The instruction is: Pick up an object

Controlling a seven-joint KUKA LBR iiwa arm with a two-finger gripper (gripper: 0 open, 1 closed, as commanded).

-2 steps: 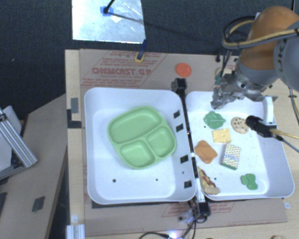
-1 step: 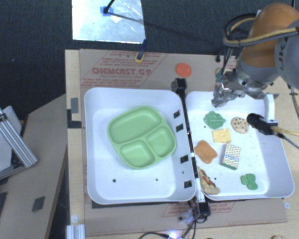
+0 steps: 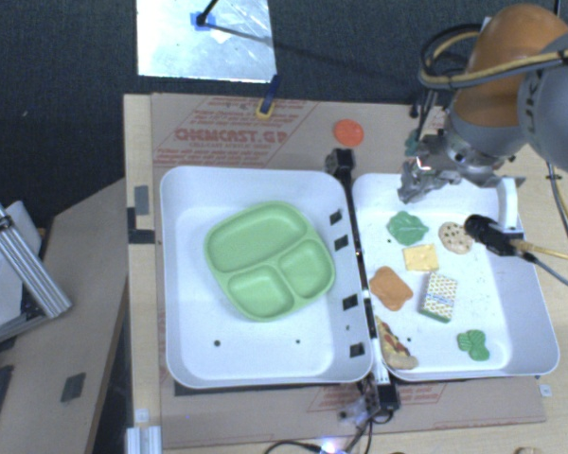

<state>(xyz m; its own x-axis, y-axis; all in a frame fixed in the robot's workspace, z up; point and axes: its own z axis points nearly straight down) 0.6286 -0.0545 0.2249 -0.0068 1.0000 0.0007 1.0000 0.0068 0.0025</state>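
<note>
The grey arm with its orange band [image 3: 511, 41] enters from three o'clock. Its metal two-finger gripper [image 3: 412, 189] points toward seven o'clock.

tray [image 3: 265, 258] in left bin [image 3: 185, 282], cookie [image 3: 453, 236] in right.

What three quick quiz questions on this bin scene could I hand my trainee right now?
1. True or false: the green divided tray lies in the left bin.
2. Which item lies nearest the hand: A) green leaf piece, B) patterned box, C) pizza slice?
3. Fill in: the round cookie lies in the ___ bin.

Key: 1 true; 2 A; 3 right.
</note>
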